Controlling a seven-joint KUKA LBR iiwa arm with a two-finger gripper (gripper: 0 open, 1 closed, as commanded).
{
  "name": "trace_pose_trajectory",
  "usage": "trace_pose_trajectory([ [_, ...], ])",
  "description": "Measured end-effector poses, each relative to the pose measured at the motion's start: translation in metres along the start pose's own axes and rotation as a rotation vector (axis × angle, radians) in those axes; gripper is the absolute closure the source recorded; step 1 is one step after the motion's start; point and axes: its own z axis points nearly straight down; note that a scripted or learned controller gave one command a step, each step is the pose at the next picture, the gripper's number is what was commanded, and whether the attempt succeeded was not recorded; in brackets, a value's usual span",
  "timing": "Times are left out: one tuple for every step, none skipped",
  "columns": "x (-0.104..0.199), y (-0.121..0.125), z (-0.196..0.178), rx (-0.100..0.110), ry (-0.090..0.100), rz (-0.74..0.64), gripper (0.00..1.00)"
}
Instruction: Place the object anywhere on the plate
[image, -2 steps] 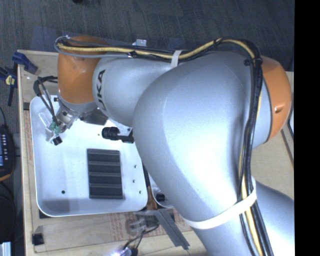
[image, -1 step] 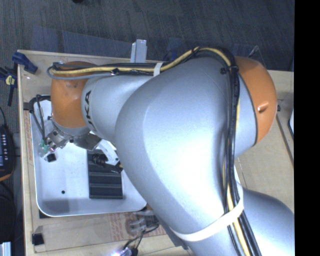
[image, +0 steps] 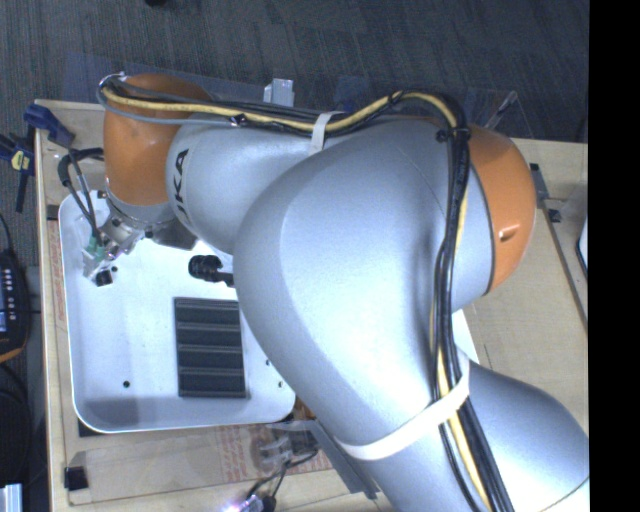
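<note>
Plainly the grey arm takes up most of what I can see, stretched across the worktop to the left-hand white bin. On that bin's floor lies a dark ribbed slab, probably the plate, its long side running toward me. The end effector hangs over the bin's far left corner; I cannot tell whether it is wide or narrow. A small black piece, likely the object, lies to its right, just beyond the slab's far end, apart from both.
</note>
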Motion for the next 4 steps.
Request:
trace_pose_trajectory([
  [0.028, -0.055, 0.004, -0.002, 0.003, 0.141, 1.00],
  [-0.038, -0.083, 0.003, -0.006, 0.000, -0.177, 1.00],
  [0.065, -0.066, 0.003, -0.002, 0.005, 0.349, 1.00],
  [0.022, -0.106, -0.016, -0.001, 0.004, -0.132, 1.00],
])
